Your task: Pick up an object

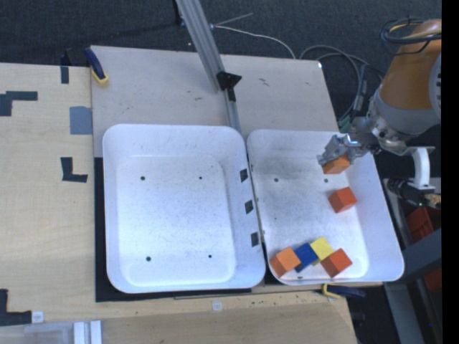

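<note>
My gripper [336, 156] reaches in from the right over the upper right part of the right bin [287, 156]. An orange block [336, 166] sits between its fingertips, and the gripper is shut on it. Just below it, a red-orange block [343, 199] lies on the bin floor. Along the bin's near edge lies a row of blocks: orange [287, 259], blue [306, 254], yellow [321, 247] and red [336, 262], touching one another.
The left bin [172, 206] stands beside the right one. A slanted metal rail [208, 41] runs from the top down to the gap between the bins. Cables [337, 56] lie at the back right. The arm's orange band [409, 77] hangs over the right bin's far corner.
</note>
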{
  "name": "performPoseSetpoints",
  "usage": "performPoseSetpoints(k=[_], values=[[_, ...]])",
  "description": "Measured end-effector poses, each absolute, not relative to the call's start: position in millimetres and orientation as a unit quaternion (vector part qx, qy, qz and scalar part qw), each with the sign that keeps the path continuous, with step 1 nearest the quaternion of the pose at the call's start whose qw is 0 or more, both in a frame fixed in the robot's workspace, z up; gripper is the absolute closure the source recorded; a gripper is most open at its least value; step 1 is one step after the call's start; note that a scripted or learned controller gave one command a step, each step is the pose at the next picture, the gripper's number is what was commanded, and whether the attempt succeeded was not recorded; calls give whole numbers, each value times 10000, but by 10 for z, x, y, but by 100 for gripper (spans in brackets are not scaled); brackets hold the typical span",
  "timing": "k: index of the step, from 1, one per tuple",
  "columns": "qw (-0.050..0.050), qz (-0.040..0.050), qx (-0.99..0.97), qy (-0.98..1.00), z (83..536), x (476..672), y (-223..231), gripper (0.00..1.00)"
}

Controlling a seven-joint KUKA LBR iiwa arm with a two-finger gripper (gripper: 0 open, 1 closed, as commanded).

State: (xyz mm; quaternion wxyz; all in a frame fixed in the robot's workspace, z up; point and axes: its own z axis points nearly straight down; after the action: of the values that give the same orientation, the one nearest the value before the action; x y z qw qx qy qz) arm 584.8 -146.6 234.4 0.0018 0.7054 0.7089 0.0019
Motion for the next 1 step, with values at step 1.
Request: performPoseSetpoints(k=[1], values=[[-31, -11, 7046, 7096, 2273, 5348, -710, 100]])
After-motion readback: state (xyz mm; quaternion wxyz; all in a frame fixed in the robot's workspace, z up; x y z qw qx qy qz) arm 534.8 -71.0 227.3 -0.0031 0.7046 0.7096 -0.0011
